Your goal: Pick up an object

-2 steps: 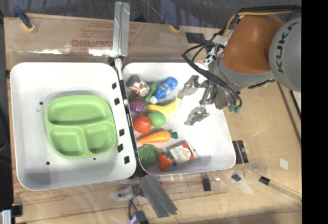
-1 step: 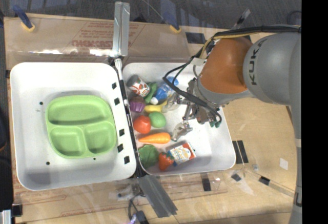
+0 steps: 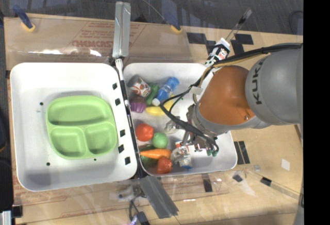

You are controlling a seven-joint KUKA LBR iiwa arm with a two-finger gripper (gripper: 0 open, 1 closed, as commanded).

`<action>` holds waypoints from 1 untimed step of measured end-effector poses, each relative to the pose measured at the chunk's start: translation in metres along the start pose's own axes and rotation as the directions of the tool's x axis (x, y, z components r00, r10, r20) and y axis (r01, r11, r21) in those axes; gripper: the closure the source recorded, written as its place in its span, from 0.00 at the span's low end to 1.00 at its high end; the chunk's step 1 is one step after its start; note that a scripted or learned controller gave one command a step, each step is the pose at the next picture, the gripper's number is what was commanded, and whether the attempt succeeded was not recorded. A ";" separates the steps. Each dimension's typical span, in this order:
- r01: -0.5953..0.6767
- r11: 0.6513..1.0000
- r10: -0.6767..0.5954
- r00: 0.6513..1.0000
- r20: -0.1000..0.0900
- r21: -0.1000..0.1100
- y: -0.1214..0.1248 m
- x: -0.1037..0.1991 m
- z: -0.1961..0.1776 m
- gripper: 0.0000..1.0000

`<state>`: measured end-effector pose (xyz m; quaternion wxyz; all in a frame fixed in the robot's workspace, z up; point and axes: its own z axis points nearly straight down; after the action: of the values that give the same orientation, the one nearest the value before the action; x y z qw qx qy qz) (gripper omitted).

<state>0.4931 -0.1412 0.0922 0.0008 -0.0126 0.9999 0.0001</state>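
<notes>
Lime-green divided tray [image 3: 81,125] in white left bin [image 3: 26,116], white right bin [image 3: 227,157] with orange carrot [image 3: 154,154], red tomato [image 3: 144,132], green ball [image 3: 160,140], yellow banana [image 3: 154,111], purple piece [image 3: 137,106], blue bottle [image 3: 166,88], grey arm [image 3: 276,85] with orange band [image 3: 227,98]

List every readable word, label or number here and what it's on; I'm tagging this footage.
"KUKA" on the grey arm, in dark letters running vertically.
Red print on the cardboard behind the bins: too blurred to read.
Label on the small can in the right bin: too small to read.
</notes>
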 end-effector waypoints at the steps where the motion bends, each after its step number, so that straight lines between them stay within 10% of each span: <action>1: 0.129 0.992 -0.129 0.992 0.002 0.001 -0.006 -0.009 0.000 0.00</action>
<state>0.5025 -0.1466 0.0925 0.0021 -0.0772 0.9970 -0.0005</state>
